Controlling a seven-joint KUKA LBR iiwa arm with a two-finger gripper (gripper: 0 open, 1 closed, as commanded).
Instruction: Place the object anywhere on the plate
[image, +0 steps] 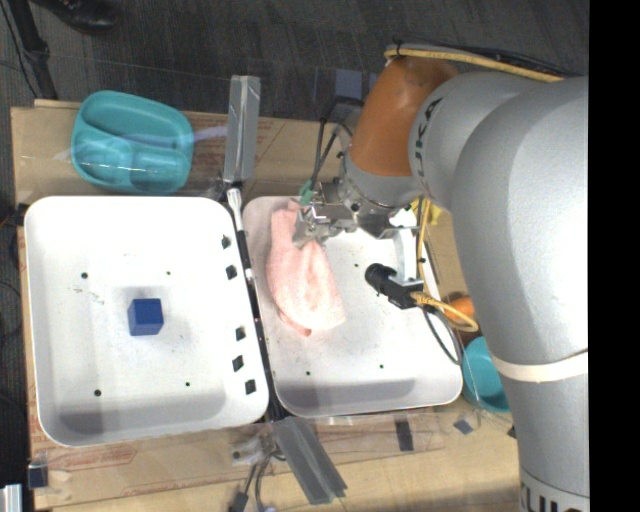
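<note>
Two white bins sit side by side on my bench. One pink cloth (303, 277) lies in the right bin (420, 375), my gripper (318, 218) touching its upper end; whether it grips, I cannot tell. Over in the left bin (60, 300) sits a blue cube (146, 315). Outside, a teal plate (130, 140) waits, so I judge placement not yet done.

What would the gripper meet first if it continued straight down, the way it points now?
Most likely the pink cloth. The gripper hangs over the cloth's upper end in the right bin, so that end lies first in its line. From this slanted view, the remaining gap, or whether they already touch, cannot be judged.
</note>
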